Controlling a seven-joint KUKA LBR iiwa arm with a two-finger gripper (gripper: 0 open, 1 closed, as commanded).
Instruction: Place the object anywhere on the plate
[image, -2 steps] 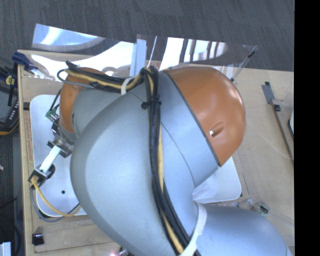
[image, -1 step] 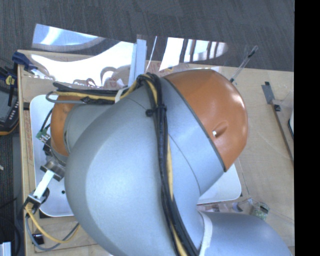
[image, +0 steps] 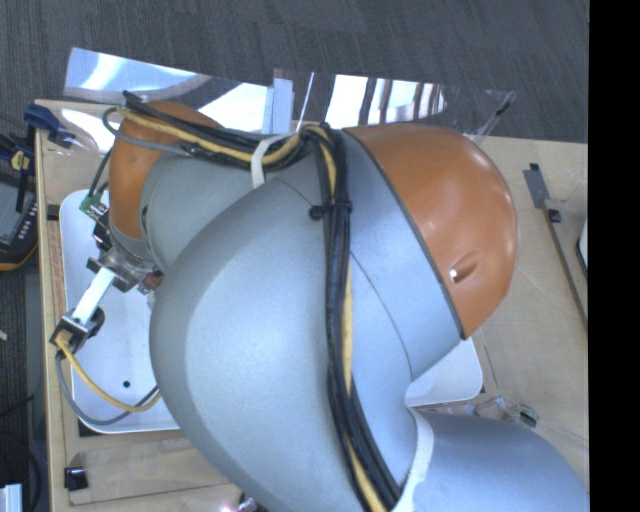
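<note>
Evidently the arm (image: 300, 330) leans far over the left bin (image: 75, 300), its bulk covering most of the bench, so the gripper (image: 125, 270) sits toward nine o'clock, its grip state beyond telling, and neither object nor plate can be located.

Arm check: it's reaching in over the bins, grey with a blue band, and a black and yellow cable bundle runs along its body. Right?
Not quite. The band is orange, not blue, as the camera view shows. The rest stands: the grey arm reaches in over the bins, and a black and yellow cable bundle runs along its body.
</note>
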